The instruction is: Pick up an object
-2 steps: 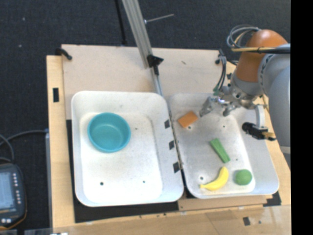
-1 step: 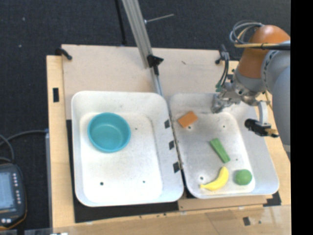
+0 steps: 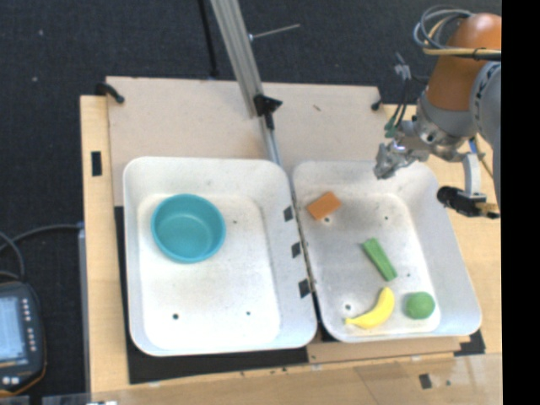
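The right bin (image 3: 439, 226) holds an orange block (image 3: 323, 206) near its far left corner, a green stick-shaped block (image 3: 379, 259) in the middle, a yellow banana (image 3: 374, 310) at the front, and a green ball (image 3: 419, 305) beside the banana. My gripper (image 3: 386, 165) hangs over the far edge of the right bin, up and to the right of the orange block and well apart from it. Nothing shows between its fingers.
A teal bowl (image 3: 188, 227) sits in the left bin (image 3: 253, 310) toward its far left. A slanted metal post (image 3: 240, 53) rises behind the bins, ending near their shared far edge. The arm (image 3: 456, 83) comes in from the right.
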Robot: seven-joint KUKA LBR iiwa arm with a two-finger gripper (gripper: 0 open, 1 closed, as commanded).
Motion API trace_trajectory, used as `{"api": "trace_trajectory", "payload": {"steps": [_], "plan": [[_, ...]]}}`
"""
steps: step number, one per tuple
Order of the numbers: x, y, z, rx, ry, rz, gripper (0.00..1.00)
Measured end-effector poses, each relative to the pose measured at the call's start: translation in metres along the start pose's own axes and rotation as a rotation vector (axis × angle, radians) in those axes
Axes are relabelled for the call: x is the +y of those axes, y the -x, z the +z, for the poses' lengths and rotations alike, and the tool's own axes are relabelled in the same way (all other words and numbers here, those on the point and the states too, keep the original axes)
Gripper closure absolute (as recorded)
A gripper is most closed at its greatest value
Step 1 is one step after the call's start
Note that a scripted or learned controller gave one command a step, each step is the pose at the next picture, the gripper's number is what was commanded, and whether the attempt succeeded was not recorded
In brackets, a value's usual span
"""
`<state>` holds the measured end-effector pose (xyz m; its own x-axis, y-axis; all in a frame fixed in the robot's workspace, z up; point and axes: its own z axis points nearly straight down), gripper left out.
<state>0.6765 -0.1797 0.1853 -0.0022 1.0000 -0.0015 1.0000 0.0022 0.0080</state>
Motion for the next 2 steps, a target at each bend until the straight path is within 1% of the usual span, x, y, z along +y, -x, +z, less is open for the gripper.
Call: {"api": "trace_trajectory", "payload": {"steps": [1, 2], "plan": [[-0.002, -0.001, -0.050, 0.000, 0.000, -0.001, 1.00], [-0.001, 0.001, -0.088, 0.000, -0.001, -0.002, 1.00]]}}
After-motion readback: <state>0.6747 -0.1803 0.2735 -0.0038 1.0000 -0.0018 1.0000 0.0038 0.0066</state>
